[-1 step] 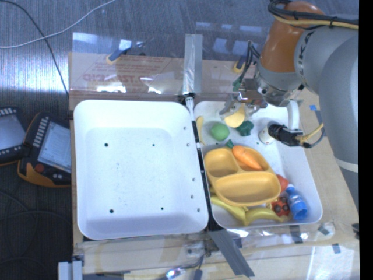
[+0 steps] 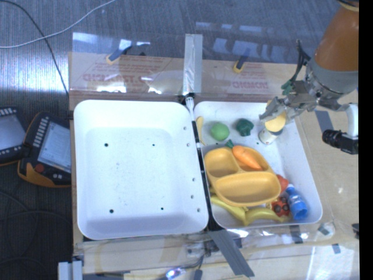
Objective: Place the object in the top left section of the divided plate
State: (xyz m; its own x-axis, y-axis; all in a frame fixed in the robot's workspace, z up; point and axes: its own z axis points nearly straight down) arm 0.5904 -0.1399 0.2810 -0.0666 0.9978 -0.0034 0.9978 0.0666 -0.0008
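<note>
One fixed camera looks down at a slant on both white bins (image 2: 140,174) from above

Arm (image 2: 341,39): fat rounded orange section w/ dark rim at its top edge, then a grey collar band below. Wrist under that is a light grey metal flange w/ small brackets & fittings, bit of green visible on the side. Thin black cable runs along the orange part to the wrist. Pincer (image 2: 280,111): pale grey/silver metal, angular, blurred, detail hard to read. White link w/ black cylindrical fitting sticks out nearby, to the arm's side.
</note>
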